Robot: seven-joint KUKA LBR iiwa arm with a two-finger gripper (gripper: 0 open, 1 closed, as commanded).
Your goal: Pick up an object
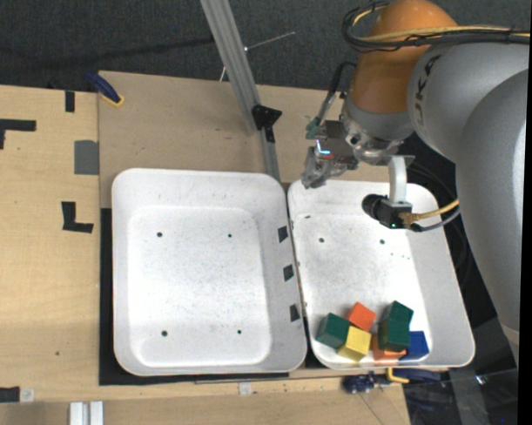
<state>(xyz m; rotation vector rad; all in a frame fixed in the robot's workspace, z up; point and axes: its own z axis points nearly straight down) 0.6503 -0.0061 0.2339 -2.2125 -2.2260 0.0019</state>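
Plainly, the gripper (317,176) is hanging at the right bin's (439,257) far rim — its state I cannot tell — needing a descent squarely over one near-corner block (361,316).

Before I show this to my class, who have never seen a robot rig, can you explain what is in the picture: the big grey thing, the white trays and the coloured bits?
The camera sits above a bench and looks down at a slant. The big grey and orange shape is a robot arm reaching in from the right. At its end is its pincer, which hangs over the far edge of the right bin with nothing visibly in it. Two shallow white bins lie side by side. In the near corner of the right bin sits a cluster of small coloured blocks: green, orange, yellow and blue. The left bin shows a few dark dots on its floor.
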